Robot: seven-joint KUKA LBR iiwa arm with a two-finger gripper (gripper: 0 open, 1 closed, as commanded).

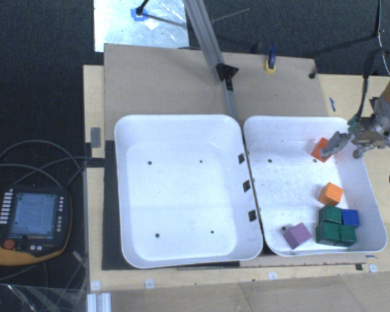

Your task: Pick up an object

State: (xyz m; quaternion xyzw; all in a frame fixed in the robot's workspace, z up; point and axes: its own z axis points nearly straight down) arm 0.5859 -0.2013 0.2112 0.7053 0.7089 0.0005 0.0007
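Currently: gripper (331,145) at red-orange block (319,150), right bin (281,130); finger state indeterminate; advise centring over block, closing squarely before lifting.

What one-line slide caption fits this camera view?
Gripper over the right bin, at an orange-red block; more blocks clustered near the bin's front right corner.
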